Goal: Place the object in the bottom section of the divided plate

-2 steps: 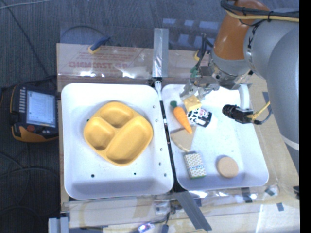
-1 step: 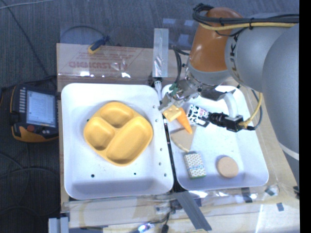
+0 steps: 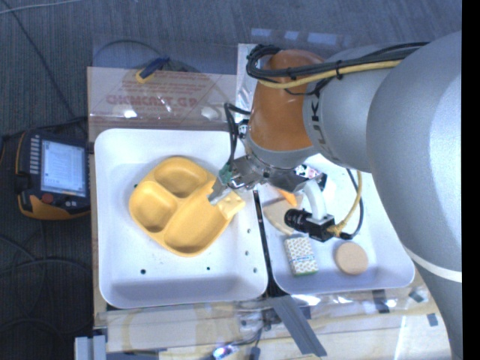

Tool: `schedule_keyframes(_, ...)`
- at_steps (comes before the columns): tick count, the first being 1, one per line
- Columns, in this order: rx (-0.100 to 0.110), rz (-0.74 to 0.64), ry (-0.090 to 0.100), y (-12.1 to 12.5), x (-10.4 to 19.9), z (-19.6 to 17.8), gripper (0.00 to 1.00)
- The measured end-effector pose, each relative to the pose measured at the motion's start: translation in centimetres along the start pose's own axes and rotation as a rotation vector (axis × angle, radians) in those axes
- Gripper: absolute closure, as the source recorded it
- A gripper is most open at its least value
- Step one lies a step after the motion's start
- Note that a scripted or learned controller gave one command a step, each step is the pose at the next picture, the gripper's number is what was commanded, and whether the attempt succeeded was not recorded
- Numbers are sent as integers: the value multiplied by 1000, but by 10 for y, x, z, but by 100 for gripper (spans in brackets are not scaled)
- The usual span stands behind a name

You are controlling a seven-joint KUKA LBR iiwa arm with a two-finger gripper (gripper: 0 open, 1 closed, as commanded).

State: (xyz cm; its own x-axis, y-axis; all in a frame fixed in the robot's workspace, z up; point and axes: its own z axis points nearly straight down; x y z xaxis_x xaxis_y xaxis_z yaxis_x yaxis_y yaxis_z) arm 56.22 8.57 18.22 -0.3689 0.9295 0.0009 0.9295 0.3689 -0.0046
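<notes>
The arm reaches in from the right, its orange band above the divider between the two white bins. The pincer hangs low over the left bin, right at the near-right edge of the yellow divided plate. A pale yellow block sits at the pincer tips, and it looks pinched there, though the angle makes it hard to be sure. The block overlaps the plate's right rim, beside the lower section and not clearly inside it.

Over in the right bin, a checked rectangular piece lies near the front wall, with a round tan disc just beside it. A flat round tan thing lies farther back, partly hidden under the arm's black fitting.

Off to the left of the table, a handheld controller with a lit screen rests on the dark floor.
</notes>
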Motion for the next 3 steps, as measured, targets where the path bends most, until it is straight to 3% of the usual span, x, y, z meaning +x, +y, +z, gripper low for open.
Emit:
schedule_keyframes(1,-1,0,0,0,0,0,0)
schedule_keyframes(2,-1,99,-3,0,-77,-1,0)
schedule_keyframes(3,-1,33,-1,-42,-52,0,0)
